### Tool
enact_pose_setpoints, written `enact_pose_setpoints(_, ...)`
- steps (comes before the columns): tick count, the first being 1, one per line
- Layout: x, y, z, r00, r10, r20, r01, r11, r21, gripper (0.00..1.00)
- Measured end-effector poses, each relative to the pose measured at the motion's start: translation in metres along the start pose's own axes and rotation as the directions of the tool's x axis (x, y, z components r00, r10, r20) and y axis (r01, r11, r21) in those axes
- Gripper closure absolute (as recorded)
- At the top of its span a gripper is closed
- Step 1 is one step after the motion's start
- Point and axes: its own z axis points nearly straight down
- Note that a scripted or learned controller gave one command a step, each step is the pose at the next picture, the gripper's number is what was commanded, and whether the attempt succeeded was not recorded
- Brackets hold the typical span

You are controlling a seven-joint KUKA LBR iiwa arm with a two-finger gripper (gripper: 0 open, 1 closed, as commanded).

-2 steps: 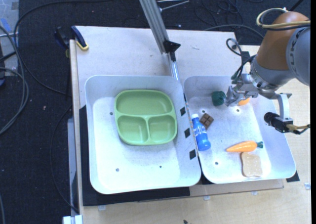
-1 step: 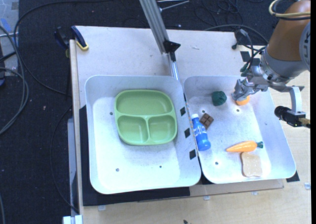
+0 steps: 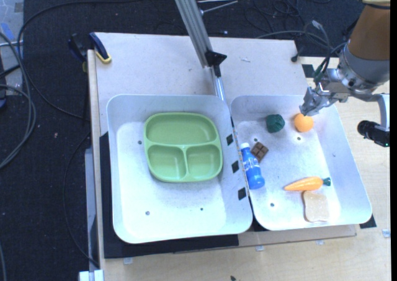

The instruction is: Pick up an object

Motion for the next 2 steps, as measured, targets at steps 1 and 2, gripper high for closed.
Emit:
enact_pose_setpoints(1, 0.052, -0.011, -0.006, 1.000, -0.005, -0.003, 0.005, 1.000, 0.006, 1.00)
enact_pose_setpoints(2, 0.105, -0.031, -0.007, 1.000, -0.005, -0.004, 0.005, 1.000, 0.008, 1.00)
